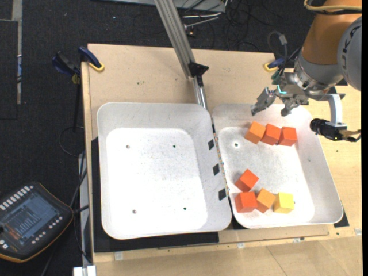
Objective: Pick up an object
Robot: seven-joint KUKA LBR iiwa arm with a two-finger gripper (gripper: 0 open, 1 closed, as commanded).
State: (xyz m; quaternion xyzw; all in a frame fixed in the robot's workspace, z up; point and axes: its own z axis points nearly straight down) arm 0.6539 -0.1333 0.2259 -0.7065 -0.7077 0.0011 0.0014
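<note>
Three blocks sit in a touching row near the far end of the right-hand bin (322, 171): an orange block (255, 133), a second orange block (272, 134) and a red-orange block (288, 135). The two-finger gripper (275, 104) of the KUKA arm (328, 39) hangs just beyond that row with its fingers spread apart and nothing between them. Nearer the camera in the same bin lie a lone red-orange block (248, 180) and a second cluster: a red block (246, 201), an orange one (265, 199) and a yellow block (284, 202). The left-hand bin (109, 171) sits alongside. The arm appears to be in its approach, no pick yet made. The next move likely calls for lowering over the row and straddling a single block, difficult with neighbours pressed together.
</note>
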